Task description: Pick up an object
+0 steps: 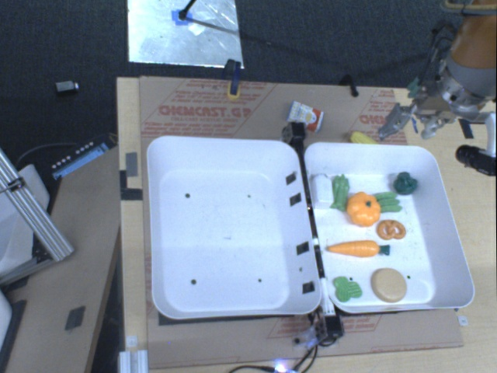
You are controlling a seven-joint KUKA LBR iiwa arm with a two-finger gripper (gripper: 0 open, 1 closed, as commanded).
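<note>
On the left, the big white bin [225,224] sits on the desk [202,103] with no toys in it, so there is nothing to grab there. Next to it, touching along the middle, is the right bin [446,231], and this is where all the toys are. Going across it, there is a green leafy toy [347,288] near the front corner, then some green pieces [340,191] at the back beside the orange pumpkin [363,208]. An orange carrot [354,248] lies flat in the middle, pointing left. A little pretzel [390,228] is just beside the pumpkin, and a round tan cookie [389,284] sits near the front. A dark green toy [404,183] rests alone toward the back right. The toys lie apart from each other, which I think makes each one easier to grab by itself. A yellow thing [362,138] lies on the desk just behind the bin. The claw [397,123] hangs up high past the back edge of the right bin, with nothing in it. I cannot tell if it is open or closed, because it is too blurry. I think it needs to come forward and down over one toy.
</note>
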